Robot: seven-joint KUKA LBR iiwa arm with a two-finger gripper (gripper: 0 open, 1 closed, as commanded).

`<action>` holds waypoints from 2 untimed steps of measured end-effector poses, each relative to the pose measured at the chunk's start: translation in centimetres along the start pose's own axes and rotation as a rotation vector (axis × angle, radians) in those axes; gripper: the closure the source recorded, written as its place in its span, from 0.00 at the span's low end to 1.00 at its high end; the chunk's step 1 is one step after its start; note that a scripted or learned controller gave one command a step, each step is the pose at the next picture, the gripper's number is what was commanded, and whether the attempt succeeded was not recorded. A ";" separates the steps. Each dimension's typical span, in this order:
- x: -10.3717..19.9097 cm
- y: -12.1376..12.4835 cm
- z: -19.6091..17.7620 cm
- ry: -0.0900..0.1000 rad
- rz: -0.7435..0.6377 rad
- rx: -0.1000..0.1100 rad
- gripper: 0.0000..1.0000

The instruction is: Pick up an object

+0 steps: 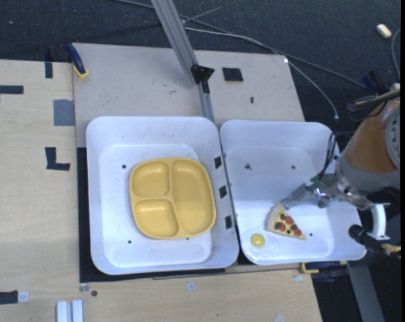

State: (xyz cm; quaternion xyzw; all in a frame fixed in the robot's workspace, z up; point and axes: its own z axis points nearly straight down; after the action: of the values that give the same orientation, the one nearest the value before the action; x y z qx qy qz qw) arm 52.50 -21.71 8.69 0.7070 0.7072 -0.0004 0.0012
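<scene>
In the right bin (256, 139), the hand (291, 200) hovers just beside the pizza slice (285, 223); its grip state is unclear.

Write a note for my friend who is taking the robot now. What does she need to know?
Gripper: low in the right bin, just above the toy pizza slice; nothing seen between its fingers.
Things: pizza slice near the right bin's front; small yellow piece to its left; yellow divided plate in the left bin.
Done: nothing lifted.
Left: grip one object, probably the pizza slice, and raise it.
</scene>
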 end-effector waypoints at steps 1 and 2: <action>-0.1 0.1 -1.1 -0.006 -0.001 -0.007 1.00; 0.1 -0.5 -7.1 0.001 -0.001 -0.001 1.00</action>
State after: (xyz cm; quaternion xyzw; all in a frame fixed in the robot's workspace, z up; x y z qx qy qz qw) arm 52.01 -21.55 15.79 0.7067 0.7075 0.0003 0.0009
